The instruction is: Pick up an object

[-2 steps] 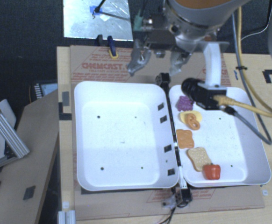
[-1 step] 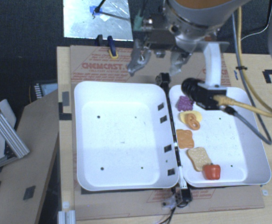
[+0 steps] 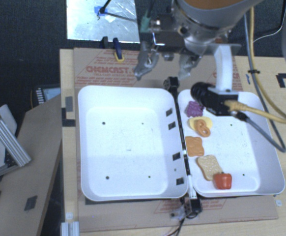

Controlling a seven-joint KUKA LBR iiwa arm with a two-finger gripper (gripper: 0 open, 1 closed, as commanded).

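My gripper (image 3: 163, 68) hangs high above the far edge of the bins, near the divider, with its two fingers spread apart and nothing between them. In the right bin (image 3: 261, 154), along its left side, lies a row of small toy foods: a purple grape bunch (image 3: 194, 108), a yellow and orange round piece (image 3: 202, 126), an orange waffle-like square (image 3: 194, 146), a tan bread slice (image 3: 209, 166) and a red pepper (image 3: 223, 180). All of them rest on the bin floor, well below and nearer than the gripper.
The left bin (image 3: 128, 141) sits beside the right one, with black clips (image 3: 175, 127) along the shared divider. A brown cardboard sheet (image 3: 103, 65) lies under both bins. A shiny metal plate (image 3: 101, 13) sits at the far left.
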